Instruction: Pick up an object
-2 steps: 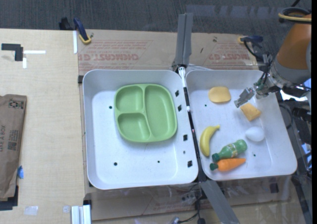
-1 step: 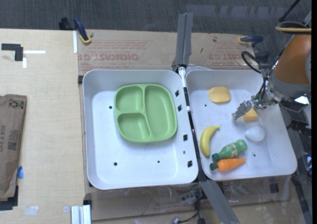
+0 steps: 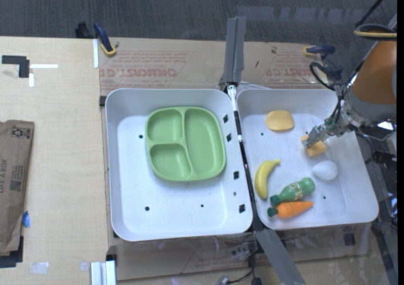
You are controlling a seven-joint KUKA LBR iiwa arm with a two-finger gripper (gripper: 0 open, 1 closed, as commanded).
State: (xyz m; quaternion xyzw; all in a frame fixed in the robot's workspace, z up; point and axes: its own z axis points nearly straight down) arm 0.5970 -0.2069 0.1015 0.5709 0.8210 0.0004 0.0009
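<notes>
The right bin (image 3: 353,211) holds several items. A flat yellow-orange piece (image 3: 279,120) lies at its back. A banana (image 3: 265,178) lies near its left wall. A green bottle (image 3: 293,190) and a carrot (image 3: 294,209) lie side by side at the front. A white egg (image 3: 325,170) sits right of centre. A small yellow chunk (image 3: 317,148) lies at the right. My gripper (image 3: 313,138) is low over that chunk, right at its top edge. The grey arm with its orange band (image 3: 377,79) reaches in from the right.
A green three-part plate (image 3: 186,144) lies in the left bin (image 3: 126,202). A grey divider post (image 3: 234,50) stands behind the seam between the bins. A cardboard sheet lies behind them, and a brown box (image 3: 14,183) rests at the far left.
</notes>
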